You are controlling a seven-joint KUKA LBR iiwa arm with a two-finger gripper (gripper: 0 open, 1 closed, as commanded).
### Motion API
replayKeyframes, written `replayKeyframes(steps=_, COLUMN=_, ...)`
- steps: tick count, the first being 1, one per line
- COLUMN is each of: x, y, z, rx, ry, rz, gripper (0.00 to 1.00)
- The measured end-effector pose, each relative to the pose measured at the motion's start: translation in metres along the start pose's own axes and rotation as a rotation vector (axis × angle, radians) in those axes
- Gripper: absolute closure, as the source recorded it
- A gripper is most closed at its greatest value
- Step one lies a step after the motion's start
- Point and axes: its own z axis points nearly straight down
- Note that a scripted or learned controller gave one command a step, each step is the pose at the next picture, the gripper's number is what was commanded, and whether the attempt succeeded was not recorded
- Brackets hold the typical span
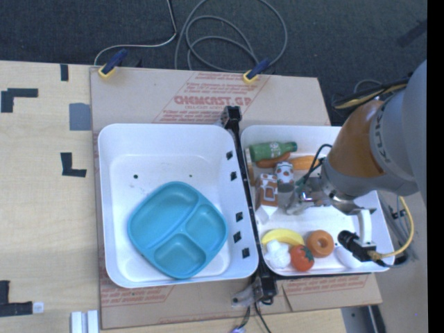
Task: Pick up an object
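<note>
1. In the right bin [361, 132], the gripper [297, 201] sits low near the bin's middle, next to a small white-and-brown carton [283, 180]. Claw state: cannot tell, since the wrist hides it.
2. Candidate objects all lie in that bin: green bottle [272, 149] at the far wall, carrot [303, 163] just beside it, banana [282, 238], tomato [302, 257] and donut [320, 243] clustered at the near wall.
3. The left bin [111, 141] carries a blue tray [177, 229] well apart from the arm; it is judged irrelevant to this try.
4. The carton looks like the nearest target. A good grasp likely needs the descent centred on it, clear of the divider [240, 179].
5. Risk: the items are packed close, so an off-centre close may nudge neighbours instead of gripping.
6. Advice: lift straight up and confirm the object rides along before translating.
</note>
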Motion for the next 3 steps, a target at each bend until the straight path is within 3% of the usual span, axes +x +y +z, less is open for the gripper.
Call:
replayKeyframes(steps=1, x=0.024, y=0.049, z=0.001, rx=0.004, ry=-0.001, rz=0.001, gripper=0.0)
replayKeyframes(steps=2, x=0.01, y=0.094, z=-0.032, rx=0.06, ry=0.014, rz=0.0, gripper=0.0)
replayKeyframes(steps=3, x=-0.014, y=0.11, z=-0.003, rx=0.106, ry=0.009, rz=0.009, gripper=0.0)
